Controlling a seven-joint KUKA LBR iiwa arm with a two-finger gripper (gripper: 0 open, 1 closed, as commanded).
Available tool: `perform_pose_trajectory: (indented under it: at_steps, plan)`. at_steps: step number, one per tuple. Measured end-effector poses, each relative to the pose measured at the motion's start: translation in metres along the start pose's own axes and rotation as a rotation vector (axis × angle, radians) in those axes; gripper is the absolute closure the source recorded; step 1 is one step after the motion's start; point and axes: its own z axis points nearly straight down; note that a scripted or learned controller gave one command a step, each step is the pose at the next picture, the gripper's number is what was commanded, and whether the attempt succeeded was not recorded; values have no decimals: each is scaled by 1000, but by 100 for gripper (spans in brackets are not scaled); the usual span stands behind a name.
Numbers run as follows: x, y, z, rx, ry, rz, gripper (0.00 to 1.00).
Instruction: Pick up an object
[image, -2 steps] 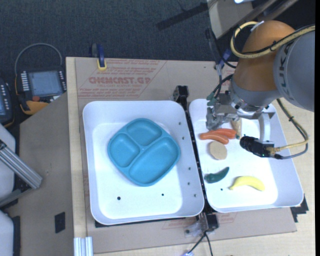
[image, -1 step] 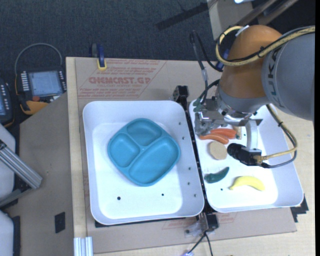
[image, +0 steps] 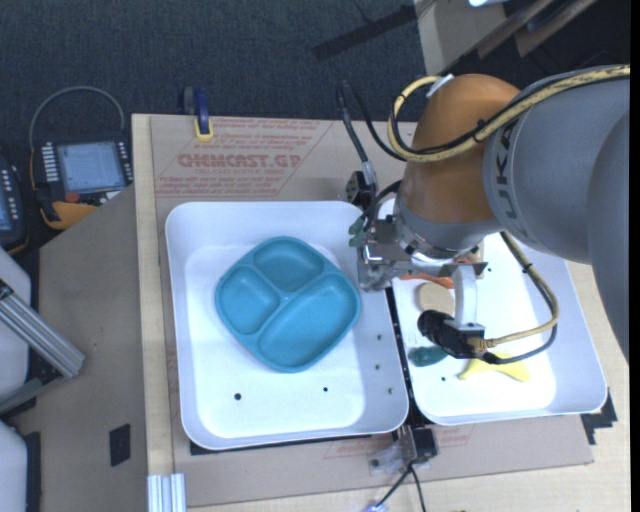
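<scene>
A blue divided plate (image: 288, 301) lies in the left bin (image: 200, 400), a little above its middle. In the right bin (image: 570, 380) I see a yellow banana-shaped piece (image: 496, 369), a small teal object (image: 426, 355) and a pale orange item (image: 436, 296), the last partly hidden by the arm. My gripper (image: 392, 268) hangs beneath the orange wrist band (image: 450, 160), over the upper left corner of the right bin, close to the divide between the bins. The wrist covers most of it.
A black cable fitting (image: 448, 335) with a yellow hose loops from the arm over the right bin. The bins rest on a cardboard sheet (image: 250, 150). A handheld pendant (image: 85, 165) lies off the bench at the upper left.
</scene>
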Motion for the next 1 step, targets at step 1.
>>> perform_pose_trajectory:
  at_steps: [1]
  plan:
    - [-3,1,0,-2,-2,5,0]
